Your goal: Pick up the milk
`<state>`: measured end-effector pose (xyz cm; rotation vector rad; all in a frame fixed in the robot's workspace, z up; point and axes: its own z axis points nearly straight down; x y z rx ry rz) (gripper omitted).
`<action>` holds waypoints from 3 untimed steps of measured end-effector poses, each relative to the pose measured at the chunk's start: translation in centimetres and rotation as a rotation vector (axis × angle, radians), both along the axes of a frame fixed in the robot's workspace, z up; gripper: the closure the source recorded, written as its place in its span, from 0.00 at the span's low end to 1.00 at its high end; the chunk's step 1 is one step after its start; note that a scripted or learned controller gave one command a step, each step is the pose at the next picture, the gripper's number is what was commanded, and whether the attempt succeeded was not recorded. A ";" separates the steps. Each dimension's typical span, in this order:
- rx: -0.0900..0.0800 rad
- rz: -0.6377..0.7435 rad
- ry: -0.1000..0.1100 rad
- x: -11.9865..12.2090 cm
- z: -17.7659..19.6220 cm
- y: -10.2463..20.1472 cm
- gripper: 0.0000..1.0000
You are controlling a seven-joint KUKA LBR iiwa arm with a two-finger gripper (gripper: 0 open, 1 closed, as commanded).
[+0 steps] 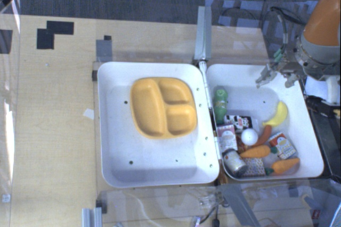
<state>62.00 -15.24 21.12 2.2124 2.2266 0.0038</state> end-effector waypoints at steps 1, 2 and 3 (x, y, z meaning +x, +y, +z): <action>0.000 -0.014 -0.001 -3.3 -9.3 6.1 0.00; -0.001 -0.092 -0.003 -5.9 -1.6 3.2 0.00; -0.001 -0.162 -0.004 -7.8 8.1 1.5 0.00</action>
